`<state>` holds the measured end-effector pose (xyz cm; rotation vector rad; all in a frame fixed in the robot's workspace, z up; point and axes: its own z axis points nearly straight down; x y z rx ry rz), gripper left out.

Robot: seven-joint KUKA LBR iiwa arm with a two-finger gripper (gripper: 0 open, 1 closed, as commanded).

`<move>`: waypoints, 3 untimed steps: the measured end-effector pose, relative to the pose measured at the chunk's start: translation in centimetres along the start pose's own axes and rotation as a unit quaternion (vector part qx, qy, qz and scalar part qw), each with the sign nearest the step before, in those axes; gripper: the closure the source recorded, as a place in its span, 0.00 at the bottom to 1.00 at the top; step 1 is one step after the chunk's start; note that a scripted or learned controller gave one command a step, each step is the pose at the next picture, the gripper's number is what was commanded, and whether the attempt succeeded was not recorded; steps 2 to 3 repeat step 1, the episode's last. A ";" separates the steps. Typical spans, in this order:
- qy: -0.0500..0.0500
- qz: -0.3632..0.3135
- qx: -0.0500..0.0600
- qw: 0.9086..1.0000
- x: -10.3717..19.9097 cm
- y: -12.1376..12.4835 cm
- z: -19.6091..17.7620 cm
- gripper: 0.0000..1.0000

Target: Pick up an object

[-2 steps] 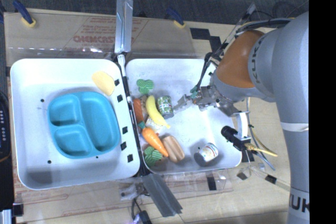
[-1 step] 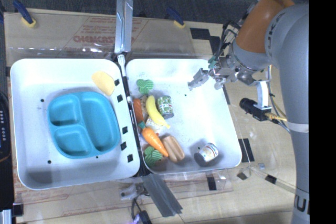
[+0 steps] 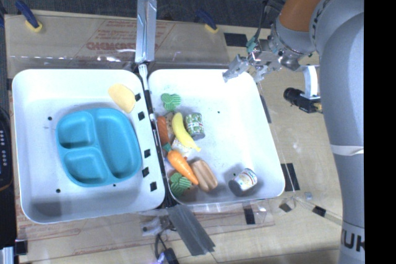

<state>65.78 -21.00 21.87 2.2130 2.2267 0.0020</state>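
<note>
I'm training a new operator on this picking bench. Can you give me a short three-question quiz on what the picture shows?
1. True or false: the blue tray lies in the left bin.
2. Which thing lies nearest the right bin's lower right corner?
A. the banana
B. the small tin
C. the carrot
3. Fill in: the yellow lump beside the tray sits near the left bin's upper ______ corner.

Key
1. True.
2. B; the banana and carrot crowd the bin's left side, beside the sausage.
3. Right. The gripper hangs over the right bin's upper rim with nothing between its fingers.
</note>
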 end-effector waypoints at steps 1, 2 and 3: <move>0.001 0.027 0.003 1.000 0.1 -0.1 3.2 0.00; 0.001 0.027 0.003 1.000 0.1 -0.1 3.2 0.00; 0.001 0.027 0.003 1.000 0.1 -0.1 3.2 0.00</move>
